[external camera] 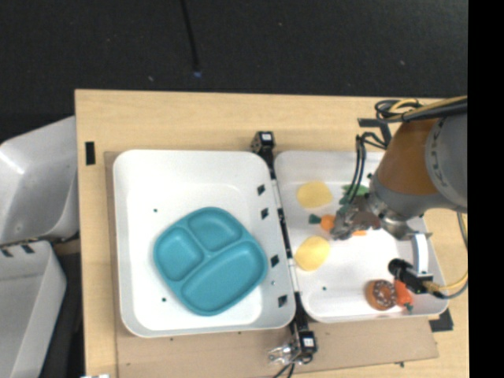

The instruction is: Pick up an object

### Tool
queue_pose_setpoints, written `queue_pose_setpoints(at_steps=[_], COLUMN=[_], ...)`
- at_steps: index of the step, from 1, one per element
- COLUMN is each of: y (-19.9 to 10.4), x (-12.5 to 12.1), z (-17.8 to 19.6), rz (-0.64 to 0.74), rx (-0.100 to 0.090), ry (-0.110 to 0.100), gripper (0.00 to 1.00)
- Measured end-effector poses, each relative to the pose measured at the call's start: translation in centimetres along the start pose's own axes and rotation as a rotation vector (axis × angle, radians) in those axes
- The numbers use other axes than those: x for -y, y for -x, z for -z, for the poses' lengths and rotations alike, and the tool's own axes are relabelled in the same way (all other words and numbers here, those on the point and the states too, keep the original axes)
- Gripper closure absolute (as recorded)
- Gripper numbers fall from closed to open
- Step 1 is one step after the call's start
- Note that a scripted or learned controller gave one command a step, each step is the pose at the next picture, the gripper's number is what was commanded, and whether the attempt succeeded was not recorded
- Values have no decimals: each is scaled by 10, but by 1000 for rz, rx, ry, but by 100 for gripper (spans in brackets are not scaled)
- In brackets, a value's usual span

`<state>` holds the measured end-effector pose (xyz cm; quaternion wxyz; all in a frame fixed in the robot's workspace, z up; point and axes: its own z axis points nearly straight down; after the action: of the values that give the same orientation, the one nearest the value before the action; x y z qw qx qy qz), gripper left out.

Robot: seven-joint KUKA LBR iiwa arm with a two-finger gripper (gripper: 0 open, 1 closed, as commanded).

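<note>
The right bin point(346, 298) holds a pale yellow round piece point(314, 194) near its back, a yellow lemon-like ball point(312, 253) by its left wall, a small orange bit point(327, 222) and a brown doughnut-like piece point(383, 294) with an orange piece point(403, 293) at its front right. My gripper point(344, 224) reaches down from the right into the middle of this bin, just right of the small orange bit and above the yellow ball. Something green point(356, 187) shows behind the wrist.
The left bin point(138, 211) holds a blue divided plate point(208, 259). Black clips point(262, 141) sit along the seam between the bins. Cables point(394, 110) run over the arm at the right. The wooden bench point(197, 116) surrounds both bins.
</note>
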<state>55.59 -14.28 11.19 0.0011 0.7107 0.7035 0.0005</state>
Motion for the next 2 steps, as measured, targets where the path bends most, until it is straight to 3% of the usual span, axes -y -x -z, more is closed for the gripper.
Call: queue_pose_setpoints(at_steps=[2], y=[16], x=[-6], z=[105], rz=[6], rx=[2], ry=[5], gripper=[100])
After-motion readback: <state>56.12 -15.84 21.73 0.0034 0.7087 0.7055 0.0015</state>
